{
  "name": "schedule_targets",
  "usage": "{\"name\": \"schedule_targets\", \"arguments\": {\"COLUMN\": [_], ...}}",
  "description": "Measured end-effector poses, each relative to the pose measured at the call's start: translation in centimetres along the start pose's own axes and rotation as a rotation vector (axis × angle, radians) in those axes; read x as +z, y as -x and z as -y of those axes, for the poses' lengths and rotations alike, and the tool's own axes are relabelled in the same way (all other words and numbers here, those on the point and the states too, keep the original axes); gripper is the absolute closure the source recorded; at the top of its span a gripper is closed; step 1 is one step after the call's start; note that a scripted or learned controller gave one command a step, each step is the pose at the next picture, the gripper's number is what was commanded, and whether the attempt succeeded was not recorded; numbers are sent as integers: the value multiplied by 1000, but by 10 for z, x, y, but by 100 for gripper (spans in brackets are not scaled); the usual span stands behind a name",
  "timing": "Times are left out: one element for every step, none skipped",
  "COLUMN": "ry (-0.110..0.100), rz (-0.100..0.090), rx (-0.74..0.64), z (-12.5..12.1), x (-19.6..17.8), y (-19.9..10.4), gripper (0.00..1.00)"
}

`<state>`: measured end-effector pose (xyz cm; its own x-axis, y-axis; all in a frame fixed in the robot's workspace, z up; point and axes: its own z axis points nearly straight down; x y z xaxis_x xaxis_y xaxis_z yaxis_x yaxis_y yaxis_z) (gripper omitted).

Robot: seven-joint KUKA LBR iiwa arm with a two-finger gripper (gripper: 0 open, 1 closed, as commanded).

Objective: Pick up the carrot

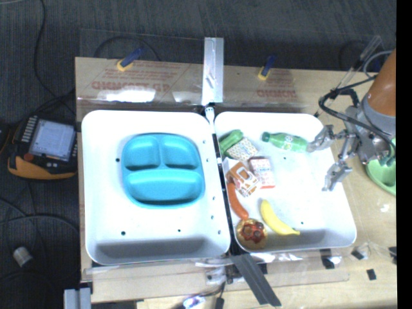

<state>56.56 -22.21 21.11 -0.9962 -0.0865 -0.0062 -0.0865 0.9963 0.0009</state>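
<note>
Nothing done yet, operator. Carrot lies along right bin left wall, beside banana. Gripper spread open, empty, over bin's right side, well apart. You see approach, descent, grasp, lift all pending.

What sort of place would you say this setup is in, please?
Probably a robotics lab bench for pick-and-place trials: two white bins sit side by side on a board, toy food such as a carrot and banana fills one, and cables trail over dark carpet.
</note>
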Motion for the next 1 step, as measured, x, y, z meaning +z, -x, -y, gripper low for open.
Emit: {"name": "schedule_targets", "arguments": {"ry": [1], "rz": [-6], "rx": [319], "z": [-65], "x": [92], "y": [-27], "gripper": [0]}}
